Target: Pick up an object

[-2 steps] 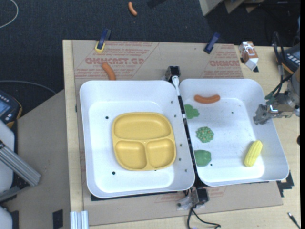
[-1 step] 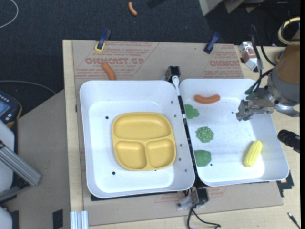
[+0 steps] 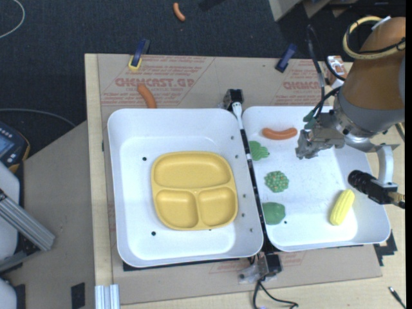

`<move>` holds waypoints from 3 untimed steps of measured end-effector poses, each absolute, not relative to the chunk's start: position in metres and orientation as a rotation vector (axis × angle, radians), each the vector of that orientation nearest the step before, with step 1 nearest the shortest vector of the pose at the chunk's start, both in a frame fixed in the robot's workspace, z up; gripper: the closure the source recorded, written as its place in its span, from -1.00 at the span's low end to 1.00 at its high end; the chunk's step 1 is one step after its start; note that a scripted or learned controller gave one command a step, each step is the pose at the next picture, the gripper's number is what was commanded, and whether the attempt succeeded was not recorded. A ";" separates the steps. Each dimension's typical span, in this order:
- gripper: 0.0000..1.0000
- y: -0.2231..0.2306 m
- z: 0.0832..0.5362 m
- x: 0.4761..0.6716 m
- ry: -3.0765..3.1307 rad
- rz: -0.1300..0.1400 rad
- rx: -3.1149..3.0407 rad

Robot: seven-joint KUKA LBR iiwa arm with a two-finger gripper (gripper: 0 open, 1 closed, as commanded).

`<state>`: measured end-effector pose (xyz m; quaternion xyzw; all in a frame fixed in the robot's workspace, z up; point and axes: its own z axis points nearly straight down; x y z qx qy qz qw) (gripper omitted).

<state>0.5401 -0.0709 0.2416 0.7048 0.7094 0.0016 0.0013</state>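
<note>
The right bin (image 3: 360,234) holds an orange sausage (image 3: 279,133) at the back, a green leafy piece (image 3: 258,150), a round green broccoli head (image 3: 277,181), another green piece (image 3: 273,212) and a yellow corn cob (image 3: 341,207). My gripper (image 3: 308,148) hangs over the right bin, just right of the sausage and above the bin floor. Nothing shows between its fingers. The grey arm with its orange band (image 3: 380,40) comes in from the right.
The left bin (image 3: 129,172) holds a yellow divided plate (image 3: 193,190). A second orange sausage (image 3: 147,96) lies on the cardboard behind the left bin. Clamps (image 3: 136,55) hold the board's far edge. A black fitting (image 3: 367,184) sticks out over the right bin.
</note>
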 end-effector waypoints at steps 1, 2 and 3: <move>1.00 -0.021 0.225 0.552 2.229 -0.001 2.217; 1.00 0.031 0.222 0.570 2.227 0.005 2.213; 1.00 0.057 0.235 0.562 2.224 0.005 2.216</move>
